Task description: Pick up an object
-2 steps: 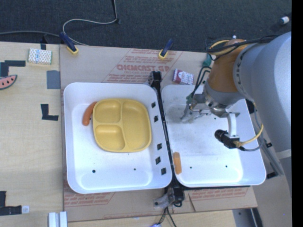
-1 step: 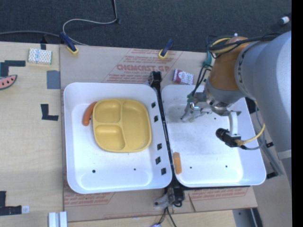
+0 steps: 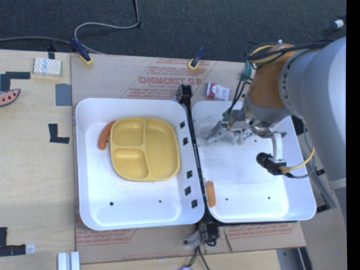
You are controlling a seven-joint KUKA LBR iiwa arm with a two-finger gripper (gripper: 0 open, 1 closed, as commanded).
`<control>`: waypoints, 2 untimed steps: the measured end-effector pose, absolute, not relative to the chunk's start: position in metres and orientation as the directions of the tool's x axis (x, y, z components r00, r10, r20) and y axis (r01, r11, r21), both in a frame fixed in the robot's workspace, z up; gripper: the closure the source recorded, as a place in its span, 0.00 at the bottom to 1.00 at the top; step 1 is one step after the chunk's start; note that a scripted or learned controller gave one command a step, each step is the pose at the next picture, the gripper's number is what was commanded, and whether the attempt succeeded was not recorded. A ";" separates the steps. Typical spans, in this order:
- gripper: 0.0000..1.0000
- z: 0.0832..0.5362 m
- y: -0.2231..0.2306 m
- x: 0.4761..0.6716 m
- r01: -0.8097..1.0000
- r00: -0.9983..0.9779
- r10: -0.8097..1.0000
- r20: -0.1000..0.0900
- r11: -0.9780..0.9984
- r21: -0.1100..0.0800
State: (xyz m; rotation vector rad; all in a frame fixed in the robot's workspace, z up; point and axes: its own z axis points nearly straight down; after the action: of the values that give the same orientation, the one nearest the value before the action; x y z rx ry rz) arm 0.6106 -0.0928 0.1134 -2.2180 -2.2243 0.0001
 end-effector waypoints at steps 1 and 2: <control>0.00 0.085 -0.094 0.642 1.000 -0.002 1.000 0.001 0.002 0.000; 1.00 0.095 -0.094 0.643 1.000 -0.004 1.000 0.000 0.004 0.002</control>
State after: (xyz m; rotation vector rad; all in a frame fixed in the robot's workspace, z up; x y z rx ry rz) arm 0.6429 -0.0936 0.0954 -2.2182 -2.2266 -0.0025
